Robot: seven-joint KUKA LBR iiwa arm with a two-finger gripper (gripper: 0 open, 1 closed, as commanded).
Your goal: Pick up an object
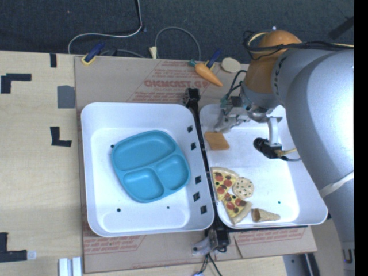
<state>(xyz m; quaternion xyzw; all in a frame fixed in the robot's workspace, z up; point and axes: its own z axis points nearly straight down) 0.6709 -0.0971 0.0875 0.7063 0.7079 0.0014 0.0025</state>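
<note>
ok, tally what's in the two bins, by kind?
Blue divided plate: 1
Pizza slice: 1
Tan toast-like square: 1
Small tan wedge: 1
Total: 4

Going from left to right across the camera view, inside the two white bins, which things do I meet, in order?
Blue divided plate in the left bin → tan square piece → pizza slice → small tan wedge in the right bin.

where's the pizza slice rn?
The pizza slice lies in the right bin, near its front-left corner, beside the cookie.
</note>
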